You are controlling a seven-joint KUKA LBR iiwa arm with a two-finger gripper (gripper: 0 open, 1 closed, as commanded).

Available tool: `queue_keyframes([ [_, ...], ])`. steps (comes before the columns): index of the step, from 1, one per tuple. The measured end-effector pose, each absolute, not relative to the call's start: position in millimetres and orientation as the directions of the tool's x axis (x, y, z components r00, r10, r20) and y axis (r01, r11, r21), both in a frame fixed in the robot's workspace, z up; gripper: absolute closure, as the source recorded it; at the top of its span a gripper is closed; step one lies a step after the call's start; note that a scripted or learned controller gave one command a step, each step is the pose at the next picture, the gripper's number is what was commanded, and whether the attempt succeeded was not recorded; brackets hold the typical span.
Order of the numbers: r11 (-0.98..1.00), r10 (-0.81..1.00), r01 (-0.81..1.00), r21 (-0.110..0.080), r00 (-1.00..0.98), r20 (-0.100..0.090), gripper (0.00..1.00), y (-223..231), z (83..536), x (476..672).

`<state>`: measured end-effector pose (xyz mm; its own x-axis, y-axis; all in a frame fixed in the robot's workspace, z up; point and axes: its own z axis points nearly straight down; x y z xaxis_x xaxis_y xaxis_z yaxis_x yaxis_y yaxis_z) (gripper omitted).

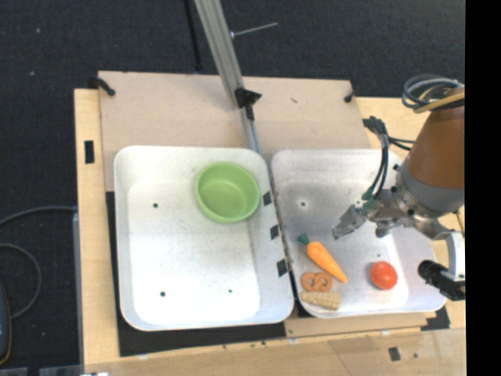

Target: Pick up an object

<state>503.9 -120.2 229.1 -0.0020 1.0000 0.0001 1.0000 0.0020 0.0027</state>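
Glossy green plastic bowl (228, 193), matt white plastic bins (141, 288), smooth orange carrot (326, 262), bare wooden bench (164, 108).

Claw (345, 227) above carrot (326, 261)

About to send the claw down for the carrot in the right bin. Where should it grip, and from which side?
Probably grip the carrot across its thick orange middle, coming straight down. It lies flat and slanted, green top toward the upper left, tip toward the lower right, so set the claw crosswise to that line. The pretzel sits close below, so stay off the lower end.
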Motion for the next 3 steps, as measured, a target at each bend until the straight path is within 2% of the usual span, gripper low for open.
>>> queue_keyframes([
  [1,-0.001,1.0,1.0,0.003,0.001,0.0,0.0,-120,229,504.0],
  [2,0.0,1.0,1.0,-0.004,0.0,-0.001,0.0,-118,167,505.9],
  [3,-0.001,1.0,1.0,-0.004,0.001,-0.001,0.0,-129,114,506.7],
])
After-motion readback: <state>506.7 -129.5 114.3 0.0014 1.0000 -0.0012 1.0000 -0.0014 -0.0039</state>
